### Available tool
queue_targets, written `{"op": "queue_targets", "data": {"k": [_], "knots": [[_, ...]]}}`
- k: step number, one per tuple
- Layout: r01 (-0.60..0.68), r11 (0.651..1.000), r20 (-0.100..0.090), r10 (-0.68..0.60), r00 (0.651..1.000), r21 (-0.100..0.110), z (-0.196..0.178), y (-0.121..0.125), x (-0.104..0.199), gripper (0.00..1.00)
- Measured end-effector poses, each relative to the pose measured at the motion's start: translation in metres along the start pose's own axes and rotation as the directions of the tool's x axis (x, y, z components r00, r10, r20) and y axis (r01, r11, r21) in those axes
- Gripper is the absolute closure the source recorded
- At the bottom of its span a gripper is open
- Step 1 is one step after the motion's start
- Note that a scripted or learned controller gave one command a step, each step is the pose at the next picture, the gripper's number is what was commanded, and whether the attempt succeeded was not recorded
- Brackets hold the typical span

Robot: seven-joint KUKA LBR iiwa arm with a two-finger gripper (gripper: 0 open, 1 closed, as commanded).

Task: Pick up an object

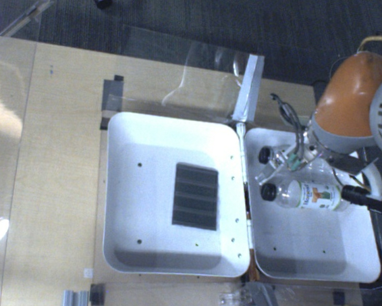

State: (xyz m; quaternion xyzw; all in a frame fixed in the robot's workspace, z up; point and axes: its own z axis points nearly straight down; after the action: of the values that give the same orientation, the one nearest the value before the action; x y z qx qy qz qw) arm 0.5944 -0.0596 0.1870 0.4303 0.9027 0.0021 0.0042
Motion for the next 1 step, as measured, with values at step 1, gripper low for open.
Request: {"op": "queue_targets", "data": {"k": [1], "knots": [[-0.155,0.988,-0.002,0.155,0.988,0.004,0.0519,-0.0216,-0.0336,0.0]]}}
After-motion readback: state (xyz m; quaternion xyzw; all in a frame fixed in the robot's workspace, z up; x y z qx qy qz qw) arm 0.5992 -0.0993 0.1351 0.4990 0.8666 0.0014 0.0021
